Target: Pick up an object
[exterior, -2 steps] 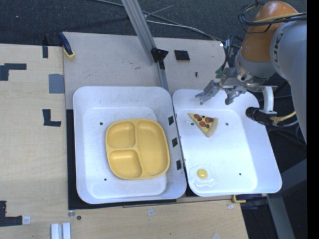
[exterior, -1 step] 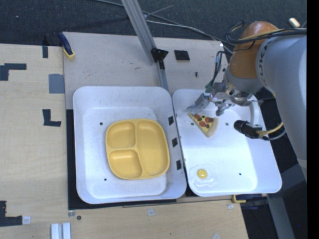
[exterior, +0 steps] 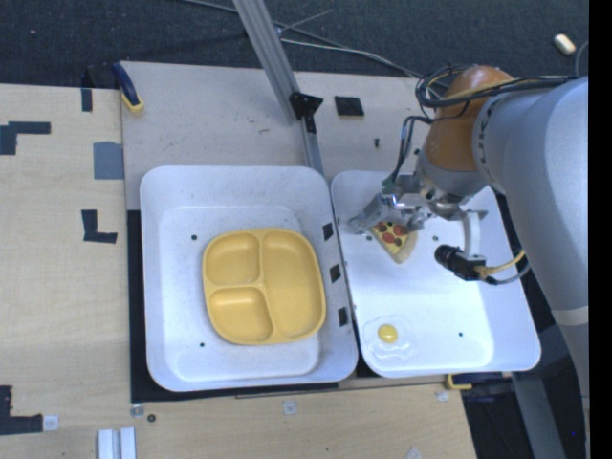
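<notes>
Bench front: pale wood bench with dark tape marks at its left side; small grey blocks at the near edge.
Egg: a toy fried egg lies near the front of the right bin, well apart from the gripper.
Left bin: the left bin bears a yellow divided plate, three compartments, lying flat.
Pizza: a toy pizza slice sits in the right bin's back half, just under the gripper.
Gripper: the gripper hangs over the slice; whether it pinches the slice, I cannot tell.
Arm: the grey arm with orange band comes in from the right.
Back: a metal strut slants up; a blue-and-yellow clamp sits at the bench's far left corner; cables cross the dark floor.
</notes>
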{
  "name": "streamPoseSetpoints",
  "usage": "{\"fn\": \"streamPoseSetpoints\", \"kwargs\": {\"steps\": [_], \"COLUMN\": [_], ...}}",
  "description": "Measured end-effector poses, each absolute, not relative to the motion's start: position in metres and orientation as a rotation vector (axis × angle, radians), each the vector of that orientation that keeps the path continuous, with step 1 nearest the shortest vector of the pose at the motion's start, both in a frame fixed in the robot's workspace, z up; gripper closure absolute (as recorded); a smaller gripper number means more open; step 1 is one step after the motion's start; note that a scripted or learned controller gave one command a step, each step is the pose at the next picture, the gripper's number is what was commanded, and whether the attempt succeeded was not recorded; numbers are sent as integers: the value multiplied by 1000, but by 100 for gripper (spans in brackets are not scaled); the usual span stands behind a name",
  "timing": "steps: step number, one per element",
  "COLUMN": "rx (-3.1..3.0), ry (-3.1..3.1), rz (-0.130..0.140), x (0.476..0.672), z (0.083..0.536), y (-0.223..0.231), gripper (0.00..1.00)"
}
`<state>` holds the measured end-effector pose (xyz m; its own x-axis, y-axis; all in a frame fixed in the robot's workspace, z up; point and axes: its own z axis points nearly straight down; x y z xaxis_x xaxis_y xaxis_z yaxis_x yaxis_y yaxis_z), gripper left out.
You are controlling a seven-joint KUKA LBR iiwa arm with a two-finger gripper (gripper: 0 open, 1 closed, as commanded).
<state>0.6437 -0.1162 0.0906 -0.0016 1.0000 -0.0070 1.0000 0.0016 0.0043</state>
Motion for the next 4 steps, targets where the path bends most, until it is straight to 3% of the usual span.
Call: {"fn": "streamPoseSetpoints", "kwargs": {"steps": [1,3,4], "rx": [2207,2216,2218], "ry": [2213,2221,2220], "rz": [5,5,3], "x": [646,660,657], "z": [105,207,250], "y": [-116,-106,-109], "gripper": [100,100,100]}}
